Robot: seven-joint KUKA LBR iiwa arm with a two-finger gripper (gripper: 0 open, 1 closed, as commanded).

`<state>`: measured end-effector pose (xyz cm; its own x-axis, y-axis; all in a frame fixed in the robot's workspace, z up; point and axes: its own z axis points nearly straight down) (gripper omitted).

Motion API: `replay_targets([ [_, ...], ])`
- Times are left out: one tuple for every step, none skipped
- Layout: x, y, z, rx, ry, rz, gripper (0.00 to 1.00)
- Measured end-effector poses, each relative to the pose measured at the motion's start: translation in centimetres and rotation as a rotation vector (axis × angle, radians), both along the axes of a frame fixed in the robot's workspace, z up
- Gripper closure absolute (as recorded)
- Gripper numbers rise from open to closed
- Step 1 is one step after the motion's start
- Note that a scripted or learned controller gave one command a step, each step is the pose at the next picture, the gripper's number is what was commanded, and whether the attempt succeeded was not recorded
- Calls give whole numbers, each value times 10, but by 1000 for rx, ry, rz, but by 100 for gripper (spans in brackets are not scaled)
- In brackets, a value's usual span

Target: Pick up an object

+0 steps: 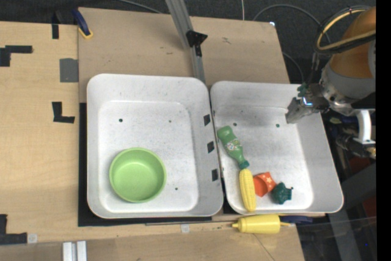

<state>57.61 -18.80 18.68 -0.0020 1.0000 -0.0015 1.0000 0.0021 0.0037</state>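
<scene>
Nearest the lens, a yellow squeeze bottle (259,224) lies on its side on the wooden bench (140,40), just outside the front rim of the right bin (317,192). Further left, the left bin (98,131) holds a shallow, smooth lime-green bowl (137,175) in its near corner. Both bins are speckled white plastic with rounded corners. In the right bin a green bottle (232,146) lies slanted, its neck toward a yellow corn cob (247,189); beside the cob sit a small orange piece (264,184) and a dark teal lump (281,193), close together. At that bin's far right rim hangs the gripper (299,110), well apart from these objects; whether its fingers are spread or pressed together, I cannot tell.
</scene>
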Motion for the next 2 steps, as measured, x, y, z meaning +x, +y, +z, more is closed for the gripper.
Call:
replay_targets([
  [8,-8,55,-1,-1,-1,100],
  [11,36,53,2,5,3,100],
])
